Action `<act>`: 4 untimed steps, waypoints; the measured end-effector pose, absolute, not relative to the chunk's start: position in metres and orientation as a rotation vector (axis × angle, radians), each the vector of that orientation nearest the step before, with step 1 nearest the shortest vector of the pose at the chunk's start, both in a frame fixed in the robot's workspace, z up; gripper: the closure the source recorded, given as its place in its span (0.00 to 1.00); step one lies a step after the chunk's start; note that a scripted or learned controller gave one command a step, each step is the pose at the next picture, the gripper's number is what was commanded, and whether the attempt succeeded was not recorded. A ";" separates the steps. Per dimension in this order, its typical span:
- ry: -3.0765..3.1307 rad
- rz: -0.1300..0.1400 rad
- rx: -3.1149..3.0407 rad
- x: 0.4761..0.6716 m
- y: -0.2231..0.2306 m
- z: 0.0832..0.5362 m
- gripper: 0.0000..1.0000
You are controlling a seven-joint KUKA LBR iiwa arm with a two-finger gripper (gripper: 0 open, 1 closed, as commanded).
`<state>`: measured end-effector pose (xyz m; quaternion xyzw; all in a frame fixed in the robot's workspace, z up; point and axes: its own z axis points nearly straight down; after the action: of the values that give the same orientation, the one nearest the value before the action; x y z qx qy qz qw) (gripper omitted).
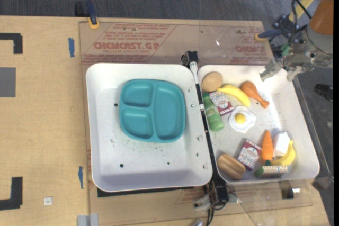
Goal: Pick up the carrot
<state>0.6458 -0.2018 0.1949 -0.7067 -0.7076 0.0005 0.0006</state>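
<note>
We spot the carrot (267,146) lying in the right bin (304,114), down toward its near right corner, orange body pointing up and its green end low. Pressed against the carrot's right side sits a small white block (281,142), and a banana (288,155) curls just beyond that. Left of the carrot, touching or nearly so, is a little red-and-white packet (248,154), with a bread roll (231,165) farther left again. Just below the carrot lies a small printed label strip (274,169). Above and left of the carrot we see a fried egg (241,119), then a green bottle (213,114), another red packet (221,102), a second banana (236,94), a tan round thing (212,81) and a chicken drumstick (255,93), all well apart from the carrot. Far to the carrot's left, in the left bin (100,129), rests a teal divided plate (153,110). The gripper (280,70) hangs at the right bin's far right corner, well above the carrot and away from it, its two fingers spread apart with nothing between them. Both bins sit on the tabletop (42,114).
</note>
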 end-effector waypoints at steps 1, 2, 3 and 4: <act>-2.463 -0.016 -1.953 0.592 -0.216 0.098 0.00; -2.564 -0.005 -1.833 0.527 -0.202 0.089 0.00; -2.575 -0.007 -1.852 0.531 -0.205 0.102 1.00; -2.573 -0.006 -1.850 0.530 -0.205 0.101 0.00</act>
<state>0.5302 -0.2051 0.1011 -0.5837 -0.8118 -0.0019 -0.0138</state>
